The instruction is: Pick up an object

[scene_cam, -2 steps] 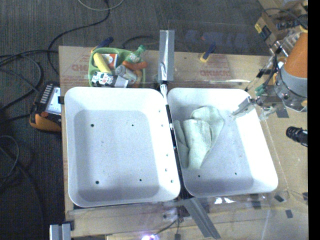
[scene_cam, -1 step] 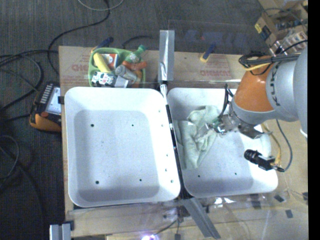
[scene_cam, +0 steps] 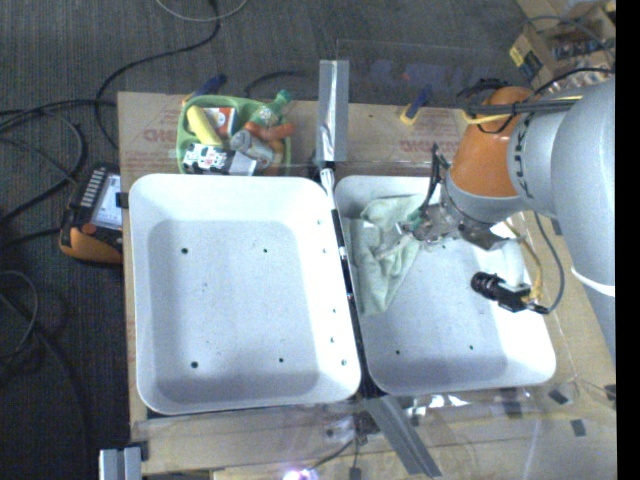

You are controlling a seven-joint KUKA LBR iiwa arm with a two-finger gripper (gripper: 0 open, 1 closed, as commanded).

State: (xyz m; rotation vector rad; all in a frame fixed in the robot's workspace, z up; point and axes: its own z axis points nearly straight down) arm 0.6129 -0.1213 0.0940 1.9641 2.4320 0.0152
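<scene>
Risk: gripper [scene_cam: 428, 223] low at edge of pale green cloth [scene_cam: 385, 248]; limp fabric may slip or snag if lifted. Gripper state: cannot tell. Cloth lies crumpled in right bin [scene_cam: 480, 363], upper left part. Left bin [scene_cam: 240, 378] bare. Green basket [scene_cam: 186, 133] on worktop [scene_cam: 140, 108] holds mixed small items.

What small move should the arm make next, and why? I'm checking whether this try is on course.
Probably a short push down onto the cloth. The gripper sits at the cloth's upper right edge in the right bin, and nothing yet shows the cloth lifted.
</scene>
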